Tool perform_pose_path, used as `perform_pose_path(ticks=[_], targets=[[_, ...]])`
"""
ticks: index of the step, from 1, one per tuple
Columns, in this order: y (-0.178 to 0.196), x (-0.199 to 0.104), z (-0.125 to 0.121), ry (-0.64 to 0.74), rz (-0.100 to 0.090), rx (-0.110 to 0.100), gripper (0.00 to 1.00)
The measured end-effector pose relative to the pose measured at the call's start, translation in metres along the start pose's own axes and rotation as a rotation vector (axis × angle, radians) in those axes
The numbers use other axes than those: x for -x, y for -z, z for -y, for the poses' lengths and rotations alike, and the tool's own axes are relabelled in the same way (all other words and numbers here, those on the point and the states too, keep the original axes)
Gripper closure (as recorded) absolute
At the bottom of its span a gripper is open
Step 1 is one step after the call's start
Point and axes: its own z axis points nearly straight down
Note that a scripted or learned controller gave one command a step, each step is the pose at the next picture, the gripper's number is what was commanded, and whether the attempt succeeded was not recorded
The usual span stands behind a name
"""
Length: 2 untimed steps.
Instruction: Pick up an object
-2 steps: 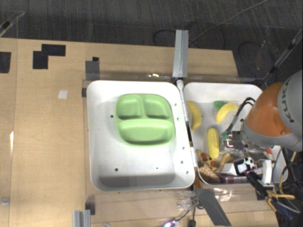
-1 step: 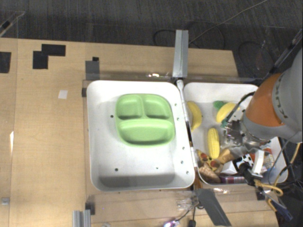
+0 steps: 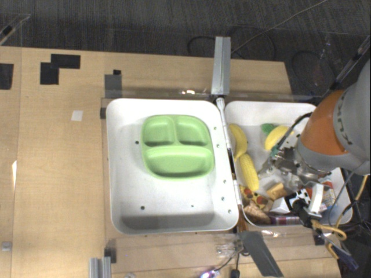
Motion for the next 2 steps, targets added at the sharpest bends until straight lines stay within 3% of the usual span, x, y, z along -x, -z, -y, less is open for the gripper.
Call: perform_pose_path(ticks=[1,2], targets=[[-0.003,-0.037,-0.102,0.168,0.000,0.001,0.00],[0.009,-0.040,-0.103,0.179,0.001,0.005,1.00]])
